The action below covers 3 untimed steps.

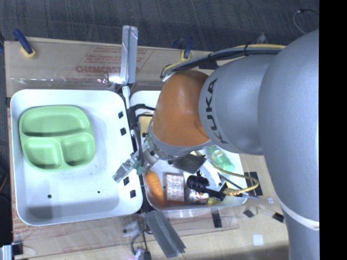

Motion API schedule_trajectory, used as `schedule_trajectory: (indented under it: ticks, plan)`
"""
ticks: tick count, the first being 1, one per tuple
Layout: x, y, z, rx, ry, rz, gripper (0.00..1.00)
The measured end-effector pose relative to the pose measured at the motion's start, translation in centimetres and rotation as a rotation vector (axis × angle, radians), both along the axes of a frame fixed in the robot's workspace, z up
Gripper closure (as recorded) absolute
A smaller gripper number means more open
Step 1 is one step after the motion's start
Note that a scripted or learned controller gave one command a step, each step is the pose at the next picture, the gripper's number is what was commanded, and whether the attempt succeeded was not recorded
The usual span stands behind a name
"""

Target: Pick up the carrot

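The gripper (130,167) looks like bare, shiny metal. Just to its right the carrot (155,186) has a smooth, slightly glossy orange skin. Left of it, the green divided tray (56,136) is matt moulded plastic, lying in a smooth white plastic bin (70,202). Above the gripper, the arm's orange band (179,112) has a satin sheen, and the grey casing (271,91) is smooth.

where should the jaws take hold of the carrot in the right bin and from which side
Probably across the middle of the carrot, coming down from above. It lies flat and lengthwise along the right bin's left wall, with a small box close on its other side, so a side approach is blocked. Its narrow width is what the jaws could span, if they fit into those gaps. The gripper is just up-left of it.
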<state>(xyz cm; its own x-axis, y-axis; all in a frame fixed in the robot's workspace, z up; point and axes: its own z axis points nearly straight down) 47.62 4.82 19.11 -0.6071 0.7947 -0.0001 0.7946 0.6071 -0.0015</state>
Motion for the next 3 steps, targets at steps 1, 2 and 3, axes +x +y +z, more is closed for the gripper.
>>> schedule_trajectory:
  ticks: [1,2,3]
  plan:
    - [0.1,-5.8,0.0,0.002,0.002,0.463,0.0]
    - [0.0,-0.2,0.0,0.001,0.0,0.501,0.0]
    - [0.1,-0.2,1.0,0.0,-0.001,0.504,1.0]
